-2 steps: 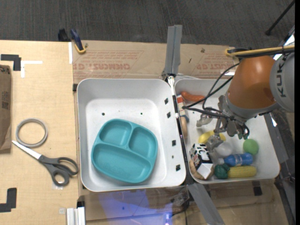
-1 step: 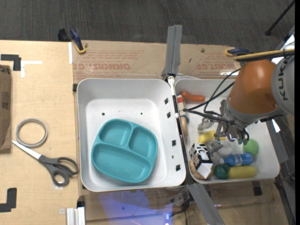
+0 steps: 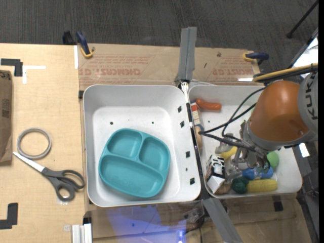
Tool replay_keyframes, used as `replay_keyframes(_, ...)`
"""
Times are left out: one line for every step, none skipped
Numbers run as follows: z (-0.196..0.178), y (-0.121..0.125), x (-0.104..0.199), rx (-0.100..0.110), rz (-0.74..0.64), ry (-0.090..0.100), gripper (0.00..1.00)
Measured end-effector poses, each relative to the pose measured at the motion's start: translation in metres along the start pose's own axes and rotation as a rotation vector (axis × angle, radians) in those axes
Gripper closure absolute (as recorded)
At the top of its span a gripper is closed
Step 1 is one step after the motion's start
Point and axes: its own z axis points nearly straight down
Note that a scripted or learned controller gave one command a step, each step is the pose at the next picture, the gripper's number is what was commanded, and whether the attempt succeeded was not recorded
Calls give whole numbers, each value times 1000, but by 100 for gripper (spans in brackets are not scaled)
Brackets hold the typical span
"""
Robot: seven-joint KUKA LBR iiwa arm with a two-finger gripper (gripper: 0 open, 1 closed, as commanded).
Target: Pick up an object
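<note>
On the grey arm (image 3: 309,103), at the right edge of the frame, large dark letters "KU", cut off by the border. On the brown cardboard (image 3: 126,67) behind the bins, red printing in two places, upside down and too blurred to read with certainty. No other readable writing.

In the lower right of the frame, inside the right bin (image 3: 238,92), the gripper (image 3: 242,165) low among a cluster of small toys, under the orange band (image 3: 278,113) and some loose black cables. Open or closed: impossible to tell, too much clutter around it. Nothing visibly held.

Close to the gripper: a yellow piece (image 3: 226,151) to its upper left, a black and white piece (image 3: 216,166) to its left, a blue piece (image 3: 251,174) just to its right, a dark green ball (image 3: 239,187) below it. Further right, a light green piece (image 3: 273,159). Along the lower wall of the bin, a yellow corn cob (image 3: 260,186), long axis nearly horizontal, ends pointing left and right. At the top of the same bin, well apart from the gripper, an orange sausage (image 3: 209,105), also lying almost horizontally.

In the left bin (image 3: 126,97), a teal divided plate (image 3: 134,162), flat, slightly turned.

On the bench at the left, grey scissors (image 3: 58,176), tips pointing to the upper left, and near them a tape roll (image 3: 34,142).
</note>
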Motion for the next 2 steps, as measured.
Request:
replay_keyframes(-9, 0, -1, 1, -3, -3, 100)
replay_keyframes(-9, 0, -1, 1, -2, -3, 0)
